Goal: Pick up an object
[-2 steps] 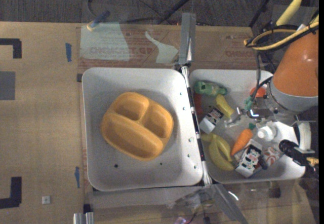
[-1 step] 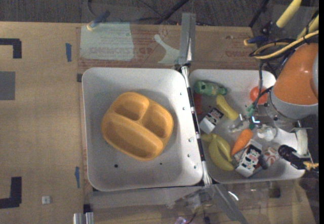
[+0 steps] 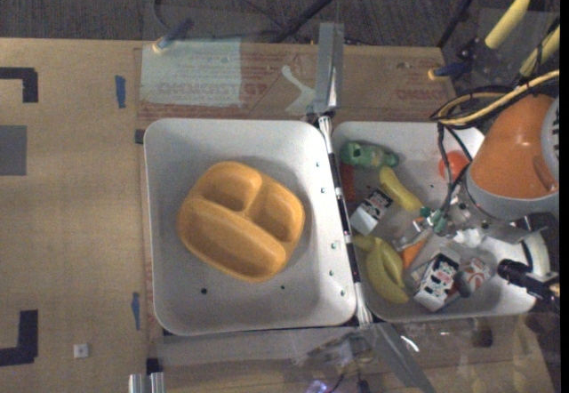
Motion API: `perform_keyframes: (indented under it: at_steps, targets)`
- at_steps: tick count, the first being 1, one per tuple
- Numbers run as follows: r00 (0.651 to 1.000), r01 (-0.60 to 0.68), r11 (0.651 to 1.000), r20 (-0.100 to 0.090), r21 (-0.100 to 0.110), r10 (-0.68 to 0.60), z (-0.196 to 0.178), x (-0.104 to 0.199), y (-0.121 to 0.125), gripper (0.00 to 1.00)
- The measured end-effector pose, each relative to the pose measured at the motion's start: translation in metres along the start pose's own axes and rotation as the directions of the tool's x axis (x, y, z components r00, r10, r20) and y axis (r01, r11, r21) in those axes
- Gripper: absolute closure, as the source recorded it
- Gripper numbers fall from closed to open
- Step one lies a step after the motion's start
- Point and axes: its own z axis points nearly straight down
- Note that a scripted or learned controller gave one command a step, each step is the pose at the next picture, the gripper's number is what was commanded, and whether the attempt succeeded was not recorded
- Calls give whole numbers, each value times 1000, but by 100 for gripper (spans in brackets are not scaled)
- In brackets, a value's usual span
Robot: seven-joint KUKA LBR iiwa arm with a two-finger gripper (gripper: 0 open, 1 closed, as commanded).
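- Right bin point(image 3: 418, 135) holds the pickable clutter: two yellow bananas, one near the bin's middle point(image 3: 400, 191) and one lying low by the left wall point(image 3: 388, 271); a green toy point(image 3: 369, 154) at the top left; a small black-and-white carton point(image 3: 372, 212) just beside the upper banana; a second black-and-white carton point(image 3: 436, 280) near the bottom edge; an orange-red piece point(image 3: 452, 165) partly hidden by cables.
- Gripper point(image 3: 433, 224) sits low in this bin, between the upper banana and the lower carton, close above the pile. Whether it is spread or closed cannot be told; the wrist and glare mask it. Nothing is visibly held.
- Nearest candidates, by my reading: the lower carton and an orange bit just left of it. Items crowd and touch here.
- To do the step well: pick one item, centre over it, come straight down so neighbours are not nudged, close across its narrow side, lift slowly.
- Risk: banana curve may slip; a carton gives flatter faces.
- Left bin point(image 3: 169, 293) holds a yellow divided plate point(image 3: 240, 220), well apart from the arm point(image 3: 516, 160).
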Motion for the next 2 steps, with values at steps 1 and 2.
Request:
perform_keyframes:
  at_steps: [1,2]
  targets:
    - [1000,-4,1000,3,-6,4,-11,-2,1,100]
    - [1000,-20,1000,3,-1,20,-115,30,18,100]
